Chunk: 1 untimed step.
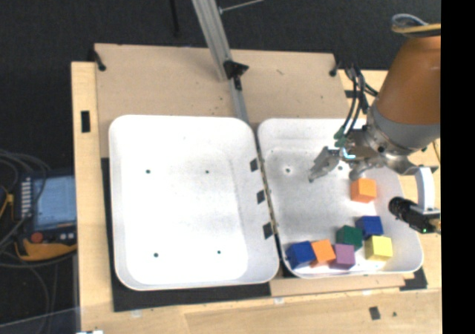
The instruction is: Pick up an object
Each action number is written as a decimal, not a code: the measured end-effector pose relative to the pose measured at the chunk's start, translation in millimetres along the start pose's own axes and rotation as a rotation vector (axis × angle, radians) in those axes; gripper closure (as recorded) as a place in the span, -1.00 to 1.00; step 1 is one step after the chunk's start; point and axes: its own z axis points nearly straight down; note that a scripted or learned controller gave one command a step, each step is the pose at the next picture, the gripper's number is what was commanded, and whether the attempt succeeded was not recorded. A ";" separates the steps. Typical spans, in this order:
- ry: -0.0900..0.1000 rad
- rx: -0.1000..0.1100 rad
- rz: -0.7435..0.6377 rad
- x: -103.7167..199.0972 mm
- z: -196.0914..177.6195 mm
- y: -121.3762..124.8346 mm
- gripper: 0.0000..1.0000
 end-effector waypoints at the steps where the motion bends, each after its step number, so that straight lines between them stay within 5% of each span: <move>1: -0.001 -0.006 0.003 -0.3 -2.4 0.8 -1.00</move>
